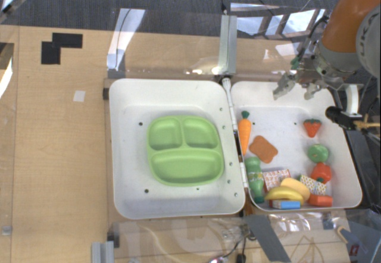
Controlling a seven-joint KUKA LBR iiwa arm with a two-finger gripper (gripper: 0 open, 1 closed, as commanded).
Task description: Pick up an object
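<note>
Smooth, glossy white plastic bins (172,205); matt green plastic tray (185,150) at 9 o'clock; pale wood-look worktop (53,155); glossy plastic banana (290,190).

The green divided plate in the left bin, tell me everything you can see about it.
The green divided plate is light lime green and looks like smooth moulded plastic, a rounded rectangle with three compartments: two smaller ones on the far side and one wide one on the near side. It lies flat, right way up, near the middle of the left bin, resting on the bin's white floor. All three compartments hold nothing, and nothing else touches it.
</note>
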